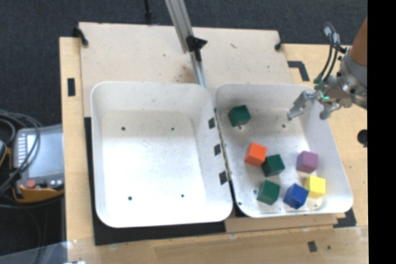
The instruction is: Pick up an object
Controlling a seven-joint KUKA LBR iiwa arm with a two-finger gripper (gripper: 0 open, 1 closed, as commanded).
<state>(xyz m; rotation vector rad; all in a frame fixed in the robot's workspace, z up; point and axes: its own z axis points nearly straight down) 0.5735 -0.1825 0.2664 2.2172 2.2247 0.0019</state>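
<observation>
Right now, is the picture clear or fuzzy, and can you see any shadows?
In the camera view the picture is a bit soft and grainy; the colored blocks like the orange block stay easy to tell apart. Light is even, with only faint shadows beside the blocks in the right bin. The tool looks slightly blurry.

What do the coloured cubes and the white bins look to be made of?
Cubes, e.g. the orange cube and yellow cube: probably painted wood or foam; matte faces, crisp edges, no glare. Right bin and left bin: likely moulded plastic; smooth white, rounded corners, scuffed with dark specks.
</observation>
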